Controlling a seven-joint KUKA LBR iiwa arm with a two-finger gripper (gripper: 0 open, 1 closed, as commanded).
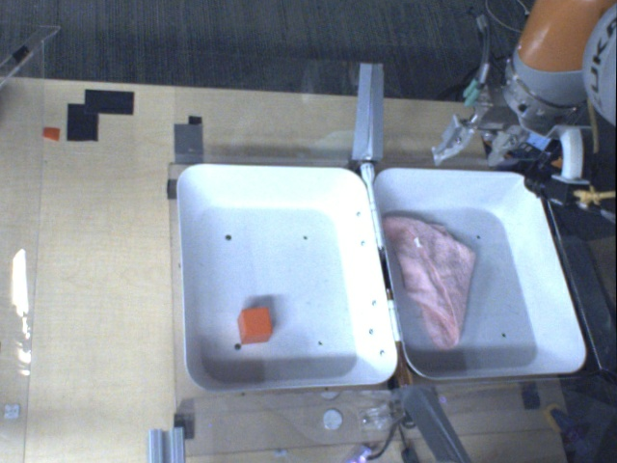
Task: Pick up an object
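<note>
A small orange block [255, 325] lies near the front of the left bin [202, 210]. A crumpled pink cloth [431, 276] lies in the left half of the right bin [540, 287]. My gripper [476, 140] hangs above the back rim of the right bin, at the upper right, well apart from both objects. Its two metal fingers [451, 146] are spread with nothing between them. Above it sit the grey wrist and the orange band [564, 17].
A metal divider post [365, 114] stands behind the seam between the bins. Black markers [92, 114] and a small orange square [51, 134] sit on the wooden bench at the far left. Cables and mounts crowd the right edge by the arm.
</note>
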